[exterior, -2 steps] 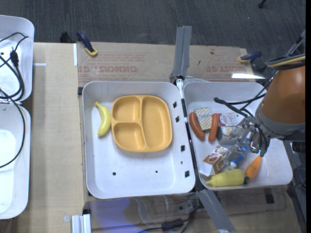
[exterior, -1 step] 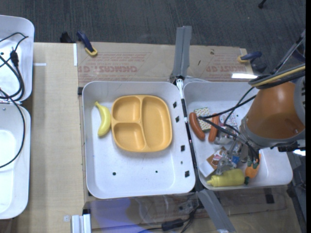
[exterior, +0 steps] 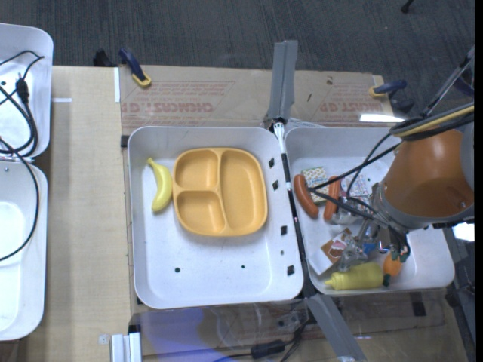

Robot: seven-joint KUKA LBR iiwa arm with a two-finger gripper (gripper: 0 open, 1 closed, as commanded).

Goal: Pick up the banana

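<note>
**Arm low over the right bin, banana in the left one**

We see the jaws (exterior: 361,249) down among the clutter in the right bin (exterior: 430,277), below the grey wrist and the orange band (exterior: 426,176) of the arm, which comes in from the right. Cables and metal parts crowd that spot, so we cannot tell whether the jaws are parted or closed, nor whether anything sits between them.

Just near of the jaws lies a yellow item (exterior: 355,279) along the bin's near edge, with a small carrot-like piece (exterior: 391,266) at its right end. Left of the jaws we see a sausage (exterior: 306,196) lying at a slant, a shorter orange-red piece (exterior: 331,207) beside it, and a small printed packet (exterior: 315,175) at the far side of them. A brown and white packet (exterior: 336,247) lies close to the jaws on their left.

The banana (exterior: 160,185) is well apart from all this, in the left bin (exterior: 219,277). It lies flat on the white floor near that bin's left wall, curved, its length running far to near, just beside the left edge of a yellow divided plate (exterior: 220,191); we cannot tell whether the two touch. The plate has three compartments and sits in the far half of the bin.

Both bins rest on the bench (exterior: 87,202), with a cardboard sheet (exterior: 211,96) under their far side held by blue and yellow clamps (exterior: 134,68).
</note>
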